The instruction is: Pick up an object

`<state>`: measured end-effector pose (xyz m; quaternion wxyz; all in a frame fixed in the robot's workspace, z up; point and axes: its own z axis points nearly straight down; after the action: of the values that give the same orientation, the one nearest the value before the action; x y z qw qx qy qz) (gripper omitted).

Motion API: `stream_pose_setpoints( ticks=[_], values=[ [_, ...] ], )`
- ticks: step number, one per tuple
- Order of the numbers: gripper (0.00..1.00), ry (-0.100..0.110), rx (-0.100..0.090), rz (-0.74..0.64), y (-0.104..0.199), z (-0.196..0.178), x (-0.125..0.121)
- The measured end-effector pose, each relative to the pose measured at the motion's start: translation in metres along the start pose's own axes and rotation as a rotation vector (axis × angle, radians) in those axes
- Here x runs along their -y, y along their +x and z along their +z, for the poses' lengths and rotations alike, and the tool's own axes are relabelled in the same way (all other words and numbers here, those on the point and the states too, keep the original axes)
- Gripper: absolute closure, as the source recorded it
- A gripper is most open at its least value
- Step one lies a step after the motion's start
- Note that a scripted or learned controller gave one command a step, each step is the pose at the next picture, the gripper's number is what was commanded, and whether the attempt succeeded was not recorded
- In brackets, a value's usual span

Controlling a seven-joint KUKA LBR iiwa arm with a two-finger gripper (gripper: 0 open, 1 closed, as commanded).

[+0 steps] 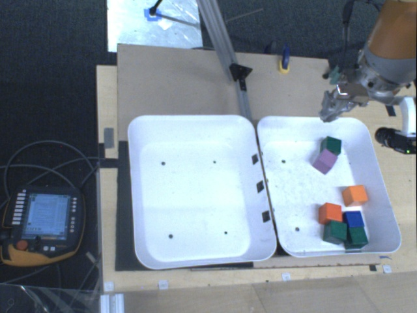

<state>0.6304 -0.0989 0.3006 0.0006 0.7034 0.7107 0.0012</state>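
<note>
We see the grey arm with its orange band reaching in over the far right corner of the tabletop (189,83), and its jaws, on the gripper (330,111), hang just above the far rim of the right-hand shallow white bin (287,194). We cannot tell whether the jaws are released or clenched; the tip is small and blurred, and nothing shows between them.

The things to pick from all lie in that right bin. Nearest the jaws are a dark green wooden cube (331,145) and a light purple cube (324,161), touching each other near the bin's far right corner. Toward the near right corner sits a tight cluster: an orange cube (355,195), a second orange-red cube (330,212), a blue cube (354,220) and another dark green cube (336,231), packed side by side. The left-hand white bin (195,188) holds none of them.

We judge the grasp not yet begun. The risks come from crowding: the green and purple cubes touch, so a descent between them could wedge a finger on top of one or shove both aside. The cubes also sit turned at angles, so jaws not aligned to their faces may squeeze a corner and let it slip out. So close to the rim, a straight drop could strike the bin wall
</note>
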Motion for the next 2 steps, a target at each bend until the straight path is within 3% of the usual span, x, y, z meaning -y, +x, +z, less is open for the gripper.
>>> stream_pose_setpoints(
  ticks=[2],
  values=[
    [1.00,0.001,-0.001,0.000,0.102,0.045,-0.022]
  ],
)
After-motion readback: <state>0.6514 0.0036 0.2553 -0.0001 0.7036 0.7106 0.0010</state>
